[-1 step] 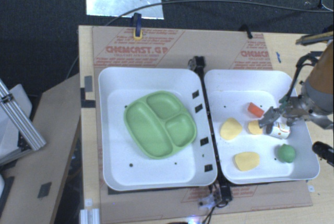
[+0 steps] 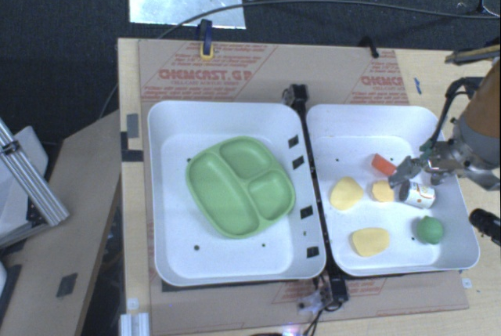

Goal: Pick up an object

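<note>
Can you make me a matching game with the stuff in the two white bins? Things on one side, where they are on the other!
Things:
1. green plastic divided plate
2. small green ball
3. orange block
4. yellow lump at the bin's front

Places:
A. right bin, far side, by the gripper
B. left bin, middle
C. right bin, near side, centre
D. right bin, near right corner

Pairs: 1-B, 2-D, 3-A, 4-C

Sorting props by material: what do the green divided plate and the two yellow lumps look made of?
Green divided plate: likely moulded plastic, matte, uniform colour with smooth rounded ridges. Yellow lumps: possibly foam or soft plastic, dull, irregular rounded shapes; too small to tell.
</note>
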Available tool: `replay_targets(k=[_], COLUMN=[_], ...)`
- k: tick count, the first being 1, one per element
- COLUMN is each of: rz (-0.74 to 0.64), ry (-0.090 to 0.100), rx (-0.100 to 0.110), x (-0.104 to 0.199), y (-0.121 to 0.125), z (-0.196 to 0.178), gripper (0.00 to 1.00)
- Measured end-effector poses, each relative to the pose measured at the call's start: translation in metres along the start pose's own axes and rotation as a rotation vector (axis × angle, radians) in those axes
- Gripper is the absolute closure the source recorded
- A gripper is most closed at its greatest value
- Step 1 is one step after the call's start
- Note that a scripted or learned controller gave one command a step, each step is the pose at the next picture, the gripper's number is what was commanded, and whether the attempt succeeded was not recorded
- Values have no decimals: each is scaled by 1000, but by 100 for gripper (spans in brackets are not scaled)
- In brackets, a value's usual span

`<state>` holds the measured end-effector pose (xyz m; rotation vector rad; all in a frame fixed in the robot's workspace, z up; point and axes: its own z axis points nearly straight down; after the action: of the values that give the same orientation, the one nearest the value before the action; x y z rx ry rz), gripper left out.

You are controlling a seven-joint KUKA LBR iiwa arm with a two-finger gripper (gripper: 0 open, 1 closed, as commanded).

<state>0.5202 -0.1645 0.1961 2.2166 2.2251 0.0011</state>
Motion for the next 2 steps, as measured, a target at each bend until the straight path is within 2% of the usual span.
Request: replay_targets(k=[2], rz=[3], ry=[1], rx=[4], x=[6], y=[-6], z=[112], gripper=[0])
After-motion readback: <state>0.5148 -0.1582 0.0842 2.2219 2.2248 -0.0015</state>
